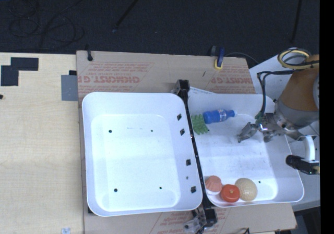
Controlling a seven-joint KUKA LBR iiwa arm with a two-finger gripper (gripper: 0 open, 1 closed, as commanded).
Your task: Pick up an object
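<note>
Blue plastic bottle (218, 116) lying beside spiky green brush (199, 123).

The arm (302, 89) entered from the right edge of the camera view, its orange band showing broad and rounded above the wrist, with grey housing just beyond it. From there the wrist (279, 123) angled down and to the left. The hand (246, 135) hung low at the end of it, pointing leftward, and its two dark metal fingers (244, 136) stood slightly spread with nothing between them. A black cable (262, 92) looped up from the wrist along the arm.
</note>
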